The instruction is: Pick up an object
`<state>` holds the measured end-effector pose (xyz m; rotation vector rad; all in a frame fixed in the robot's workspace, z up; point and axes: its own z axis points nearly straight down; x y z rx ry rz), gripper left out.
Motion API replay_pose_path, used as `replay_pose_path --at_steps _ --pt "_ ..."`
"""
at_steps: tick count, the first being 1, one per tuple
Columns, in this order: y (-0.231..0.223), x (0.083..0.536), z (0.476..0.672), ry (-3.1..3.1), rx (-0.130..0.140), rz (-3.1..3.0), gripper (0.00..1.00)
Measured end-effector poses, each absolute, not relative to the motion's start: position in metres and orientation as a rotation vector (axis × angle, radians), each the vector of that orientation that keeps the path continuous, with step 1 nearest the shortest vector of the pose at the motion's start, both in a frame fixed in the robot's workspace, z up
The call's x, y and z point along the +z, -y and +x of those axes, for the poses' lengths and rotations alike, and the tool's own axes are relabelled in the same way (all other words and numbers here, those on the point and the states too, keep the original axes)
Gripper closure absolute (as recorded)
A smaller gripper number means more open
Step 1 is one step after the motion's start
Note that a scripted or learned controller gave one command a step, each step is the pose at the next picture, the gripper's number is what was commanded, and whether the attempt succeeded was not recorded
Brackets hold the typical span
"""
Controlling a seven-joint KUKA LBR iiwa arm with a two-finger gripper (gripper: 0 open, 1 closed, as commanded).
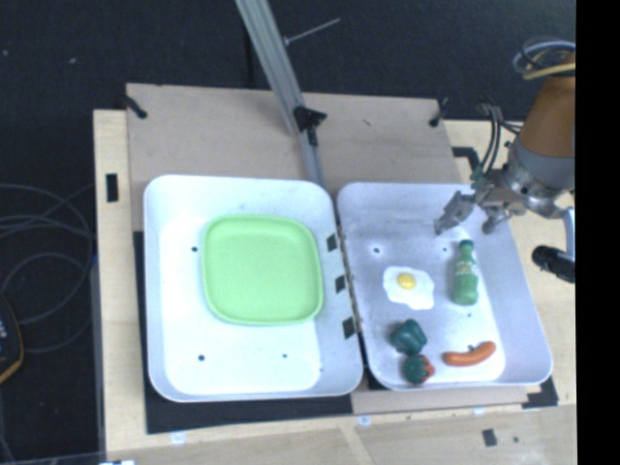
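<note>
While nothing is picked up yet, your gripper (471, 213) hangs open and empty over the top of the right bin (387, 211).

You still have the whole job to do: go down, close on one toy, and lift it. The two fingers are spread apart with nothing between them, and the closest toy is the green bottle (465, 273), just below the gripper at about 6 o'clock from it. The right bin holds all the toys: the fried egg (408, 286) sits in the middle, the bottle is at 3 o'clock from the egg, the green pepper (409, 335) is at 6 o'clock from it, a small red and green toy (418, 367) lies just under the pepper, and the sausage (469, 356) is at 5 o'clock from the egg. The left bin (174, 260) on the desk (223, 134) holds just a green plate (262, 269), and the plate has nothing on it.
</note>
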<state>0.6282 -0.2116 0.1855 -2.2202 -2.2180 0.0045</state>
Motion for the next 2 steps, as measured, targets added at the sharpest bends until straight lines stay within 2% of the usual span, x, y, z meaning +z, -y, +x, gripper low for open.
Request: replay_pose_path --at_steps 1,2 --pt "0.211 0.125 0.621 2.218 0.005 -2.220 0.00" --pt "0.211 0.100 0.621 2.221 0.000 -2.222 0.00"
